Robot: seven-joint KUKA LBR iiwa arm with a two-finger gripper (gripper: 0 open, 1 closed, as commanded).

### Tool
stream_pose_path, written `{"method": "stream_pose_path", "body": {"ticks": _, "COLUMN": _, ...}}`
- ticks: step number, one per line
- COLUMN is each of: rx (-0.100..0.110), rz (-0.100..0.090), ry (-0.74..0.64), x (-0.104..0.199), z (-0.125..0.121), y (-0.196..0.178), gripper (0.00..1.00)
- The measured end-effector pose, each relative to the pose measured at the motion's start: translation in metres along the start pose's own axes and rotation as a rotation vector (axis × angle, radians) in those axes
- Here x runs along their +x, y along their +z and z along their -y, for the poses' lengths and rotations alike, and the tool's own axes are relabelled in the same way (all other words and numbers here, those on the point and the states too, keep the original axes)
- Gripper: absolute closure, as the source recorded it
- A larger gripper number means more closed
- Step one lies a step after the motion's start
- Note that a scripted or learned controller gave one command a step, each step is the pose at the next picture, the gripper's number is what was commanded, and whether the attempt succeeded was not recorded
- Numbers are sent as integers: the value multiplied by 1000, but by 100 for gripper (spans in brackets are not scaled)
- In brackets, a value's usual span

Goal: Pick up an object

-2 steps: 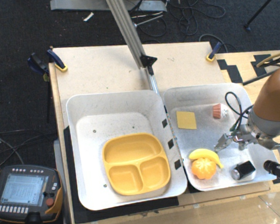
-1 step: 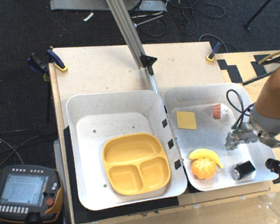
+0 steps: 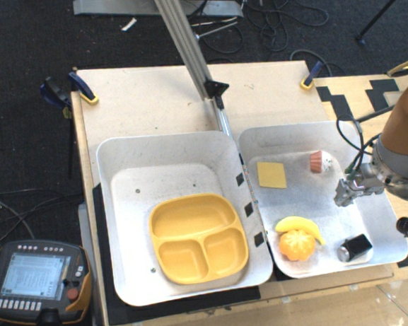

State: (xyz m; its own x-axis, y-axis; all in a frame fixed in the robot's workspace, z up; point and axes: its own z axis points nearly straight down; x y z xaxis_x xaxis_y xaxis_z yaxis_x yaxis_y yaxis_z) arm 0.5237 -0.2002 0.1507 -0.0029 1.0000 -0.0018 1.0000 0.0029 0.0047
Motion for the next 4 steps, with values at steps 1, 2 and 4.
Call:
{"method": "stream_pose_path", "body": {"ticks": 1, "rx": -1, "rz": 1, "ry": 0, "x": -8, "z": -9, "y": -51, "gripper": 100}}
{"method": "stream_pose_path", "body": {"ticks": 2, "rx": 1, "rz": 0, "ry": 0, "x": -8, "z": -10, "y": -74, "gripper": 100}}
{"method": "stream_pose_path", "body": {"ticks": 4, "rx": 2, "rz": -4, "ry": -6, "x": 95, "z": -41, "y": -91, "gripper": 100}}
